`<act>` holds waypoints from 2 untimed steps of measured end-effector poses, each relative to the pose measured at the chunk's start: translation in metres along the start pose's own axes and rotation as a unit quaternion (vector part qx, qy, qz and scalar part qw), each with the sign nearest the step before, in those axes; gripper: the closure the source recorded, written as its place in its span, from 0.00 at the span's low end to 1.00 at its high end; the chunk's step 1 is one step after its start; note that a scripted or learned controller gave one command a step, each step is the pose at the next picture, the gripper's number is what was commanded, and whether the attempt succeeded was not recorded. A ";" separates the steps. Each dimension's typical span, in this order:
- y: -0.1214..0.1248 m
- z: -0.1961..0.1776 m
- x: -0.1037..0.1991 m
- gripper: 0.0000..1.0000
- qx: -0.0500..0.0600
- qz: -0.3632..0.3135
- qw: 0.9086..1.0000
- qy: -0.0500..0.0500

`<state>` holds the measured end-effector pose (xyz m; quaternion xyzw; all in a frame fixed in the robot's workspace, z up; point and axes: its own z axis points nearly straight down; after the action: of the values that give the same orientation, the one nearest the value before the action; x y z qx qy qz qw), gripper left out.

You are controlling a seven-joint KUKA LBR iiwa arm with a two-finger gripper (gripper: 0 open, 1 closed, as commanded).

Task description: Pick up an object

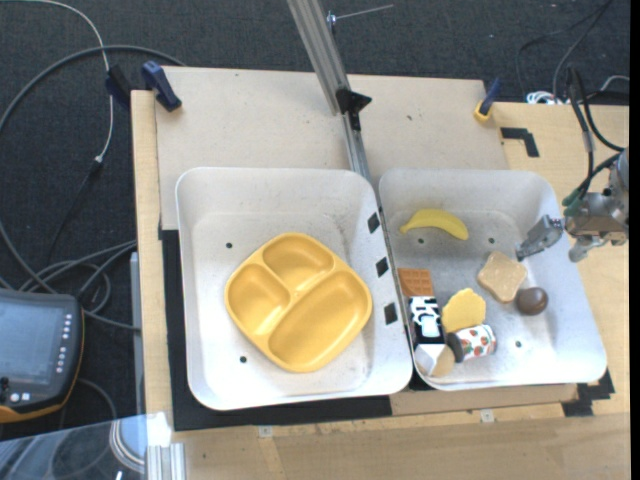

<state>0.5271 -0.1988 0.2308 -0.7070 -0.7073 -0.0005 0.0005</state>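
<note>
The right bin (560, 208) holds several small items. A yellow banana (435, 224) lies near its back. Toward the middle are a tan bread slice (502, 276) and a brown ball (531, 300). A yellow wedge (463, 309), a small printed cup on its side (472, 343), an orange cracker (416, 282) and a black-and-white block (426, 318) sit at the front left. My gripper (552, 248) hangs over the bin's right side, just above and right of the bread slice. It is open, with nothing between its fingers.
The left bin (200, 218) carries a yellow divided plate (298, 300). A metal rail (325, 53) runs down from the top to the gap between the bins. Blue clamps (160, 83) sit on the bench's back corners, and cables lie on the floor at left.
</note>
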 end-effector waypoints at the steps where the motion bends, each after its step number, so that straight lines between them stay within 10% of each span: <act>1: -0.027 0.117 0.089 0.00 -0.009 0.004 1.000 -0.008; 2: -0.026 0.107 0.089 1.00 -0.011 0.005 1.000 -0.009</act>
<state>0.5007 -0.1092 0.1243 -0.7102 -0.7039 -0.0024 -0.0134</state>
